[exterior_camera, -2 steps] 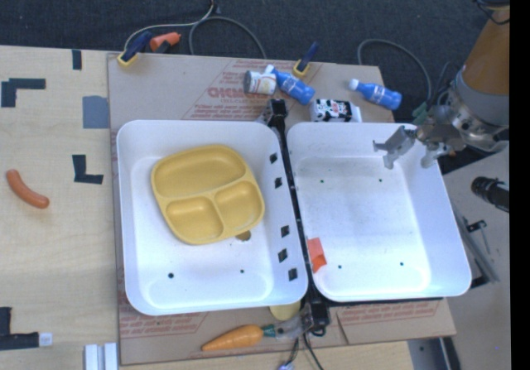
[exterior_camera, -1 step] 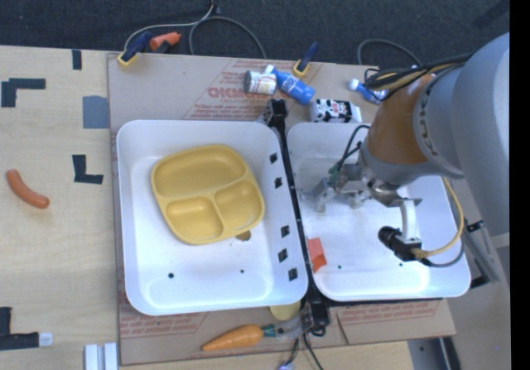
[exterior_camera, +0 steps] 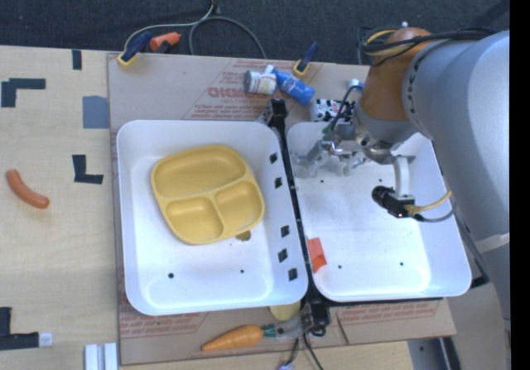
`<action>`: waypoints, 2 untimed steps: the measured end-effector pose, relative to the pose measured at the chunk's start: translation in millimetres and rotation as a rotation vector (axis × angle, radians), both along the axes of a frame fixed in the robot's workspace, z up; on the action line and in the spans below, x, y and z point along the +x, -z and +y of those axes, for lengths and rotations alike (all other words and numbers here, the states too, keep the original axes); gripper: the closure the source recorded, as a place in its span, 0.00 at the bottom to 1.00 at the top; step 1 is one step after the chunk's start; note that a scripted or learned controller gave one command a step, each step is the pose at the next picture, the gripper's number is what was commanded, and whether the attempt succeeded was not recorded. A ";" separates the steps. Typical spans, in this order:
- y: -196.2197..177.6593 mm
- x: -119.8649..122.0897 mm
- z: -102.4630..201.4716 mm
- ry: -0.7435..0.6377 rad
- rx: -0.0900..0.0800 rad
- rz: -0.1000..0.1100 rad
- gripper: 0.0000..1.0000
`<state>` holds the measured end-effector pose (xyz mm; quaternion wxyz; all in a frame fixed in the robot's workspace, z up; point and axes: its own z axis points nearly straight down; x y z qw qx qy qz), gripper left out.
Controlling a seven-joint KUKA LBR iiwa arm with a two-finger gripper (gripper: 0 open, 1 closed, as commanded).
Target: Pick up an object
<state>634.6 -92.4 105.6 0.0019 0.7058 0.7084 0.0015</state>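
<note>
Across the bench (exterior_camera: 66, 136) we saw a yellow plate (exterior_camera: 207, 192) in the left bin (exterior_camera: 137, 277), while over the right bin (exterior_camera: 439, 273) the jaws' opening was unclear to us.

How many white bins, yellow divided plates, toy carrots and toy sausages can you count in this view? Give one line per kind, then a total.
White bins: 2
Yellow divided plates: 1
Toy carrots: 1
Toy sausages: 1
Total: 5
</note>
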 end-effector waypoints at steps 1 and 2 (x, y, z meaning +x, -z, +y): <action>21.6 34.9 -6.8 0.001 0.000 0.005 0.00; 9.7 34.7 -6.7 0.000 -0.002 0.002 1.00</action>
